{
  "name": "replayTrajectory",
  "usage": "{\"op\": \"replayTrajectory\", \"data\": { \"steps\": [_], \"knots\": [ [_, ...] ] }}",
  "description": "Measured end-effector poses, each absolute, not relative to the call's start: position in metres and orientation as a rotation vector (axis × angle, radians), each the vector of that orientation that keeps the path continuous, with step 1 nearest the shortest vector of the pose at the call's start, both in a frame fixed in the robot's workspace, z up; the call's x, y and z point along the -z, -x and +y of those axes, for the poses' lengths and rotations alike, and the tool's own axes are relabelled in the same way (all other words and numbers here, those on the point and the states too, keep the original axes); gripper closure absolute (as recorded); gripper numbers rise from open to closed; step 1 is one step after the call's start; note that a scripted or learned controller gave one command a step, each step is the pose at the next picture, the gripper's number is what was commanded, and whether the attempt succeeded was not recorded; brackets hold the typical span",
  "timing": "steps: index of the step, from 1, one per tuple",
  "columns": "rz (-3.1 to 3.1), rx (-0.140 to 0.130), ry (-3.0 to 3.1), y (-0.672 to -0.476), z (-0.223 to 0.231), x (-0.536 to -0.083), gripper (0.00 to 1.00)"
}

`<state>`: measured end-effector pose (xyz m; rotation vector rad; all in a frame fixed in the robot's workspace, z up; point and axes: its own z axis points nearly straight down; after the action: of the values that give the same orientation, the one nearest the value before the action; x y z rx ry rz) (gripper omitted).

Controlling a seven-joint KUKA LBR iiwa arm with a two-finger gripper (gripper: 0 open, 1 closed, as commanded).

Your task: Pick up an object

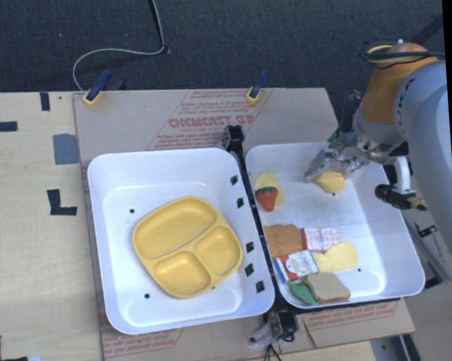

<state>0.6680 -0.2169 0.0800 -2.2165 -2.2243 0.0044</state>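
Note:
My gripper (332,171) hangs over the far part of the right bin (387,280). A small pale yellow food piece (332,181) sits between its fingertips, and the fingers are closed on it. Further objects lie in the right bin: a yellow and red toy fruit (267,192) by the left wall, a brown toast (284,239), a white and red packet (321,237), a yellow slice (342,256), a red and white packet (301,265), a bread slice (328,286) and a green piece (300,292).
A yellow divided plate (186,246) lies in the left bin (115,299). The divider (247,213) between the bins carries black clips. The grey arm with its orange band (393,87) comes in from the right above the bin's far corner.

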Motion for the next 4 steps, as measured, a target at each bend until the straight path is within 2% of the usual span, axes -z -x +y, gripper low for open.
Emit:
{"op": "replayTrajectory", "data": {
  "steps": [1,2,3,4],
  "knots": [
    [-2.231,-0.001,2.22,-0.67,-0.217,-0.097,1.0],
    [-2.223,-0.001,2.215,-0.602,-0.147,-0.165,1.0],
    [-2.222,-0.001,2.219,-0.604,-0.15,-0.161,0.0],
    [-2.228,-0.003,2.217,-0.599,-0.091,-0.081,0.0]
  ]
}}
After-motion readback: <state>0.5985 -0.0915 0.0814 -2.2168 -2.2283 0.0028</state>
